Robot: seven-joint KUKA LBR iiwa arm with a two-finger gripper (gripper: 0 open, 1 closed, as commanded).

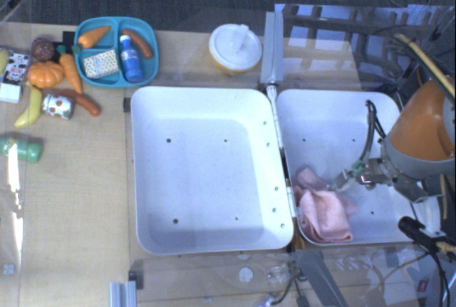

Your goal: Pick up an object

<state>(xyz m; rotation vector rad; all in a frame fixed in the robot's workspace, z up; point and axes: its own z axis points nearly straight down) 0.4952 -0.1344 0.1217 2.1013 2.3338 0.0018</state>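
Your target, the pink cloth (324,211), lies crumpled in the right bin (335,113), against its front left corner, close to the wall shared with the left bin (199,163). The jaws (347,177) sit just beside the cloth's upper right edge, low over the bin floor; you cannot tell from this slant whether they are wide or narrow, and nothing shows between them. The risk is a pinch on a loose fold only, so the cloth slips out on lifting. Crowding toward the corner could also drive a finger into the bin wall.
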